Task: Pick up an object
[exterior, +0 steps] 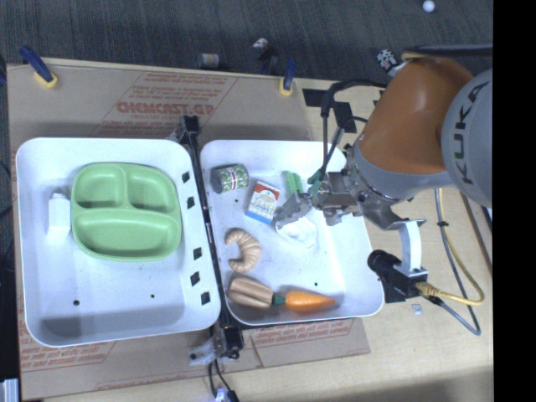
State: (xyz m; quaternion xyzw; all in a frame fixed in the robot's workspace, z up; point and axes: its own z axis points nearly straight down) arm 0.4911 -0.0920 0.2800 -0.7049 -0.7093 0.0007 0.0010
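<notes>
**Gripper low over the right bin, nothing held for sure**

The gripper (295,208) is down in the right bin (356,296), near its far edge, just above a clear crumpled wrapper (300,231) and beside a small red-and-white box (265,202). Whether the hand is spread or pressed together I cannot tell — the fingers are blurred against the wrapper.

To do this step well, I think the arm should descend straight, centre on one object only, and close across its narrow side (the wrapper is soft and may slip).

The nearest firm candidate, the box, lies tilted, its long axis running from the far edge toward the near-left corner. The croissant (243,249) curves mid-bin; the carrot (308,301) lies along the near edge, tip toward the right.
</notes>
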